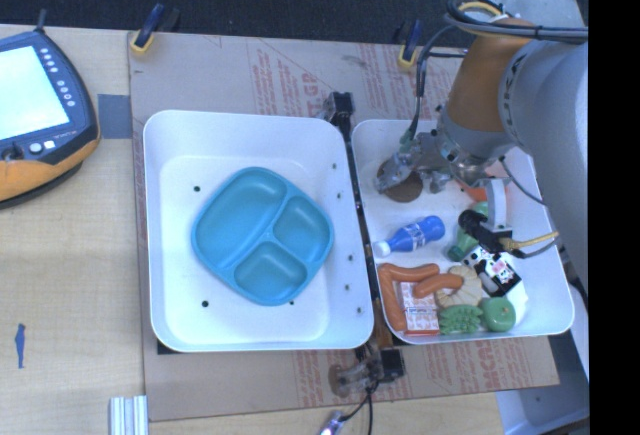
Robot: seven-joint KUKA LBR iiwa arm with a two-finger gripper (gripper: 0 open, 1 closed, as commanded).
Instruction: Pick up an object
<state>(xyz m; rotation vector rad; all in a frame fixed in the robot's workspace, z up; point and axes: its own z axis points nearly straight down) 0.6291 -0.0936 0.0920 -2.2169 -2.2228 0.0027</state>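
right white bin (pixel 368 213), claw (pixel 402 173) touching brown object (pixel 404 189)

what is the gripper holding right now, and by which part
It cannot be told. The gripper sits low in the right bin directly over a brown round object, but no grasp between its fingers is visible.

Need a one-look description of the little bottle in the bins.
Look in the right white bin, not the one holding the blue tray. Near its left wall, above the orange sausages, lies a small blue bottle on its side, the only blue item there, white-capped.
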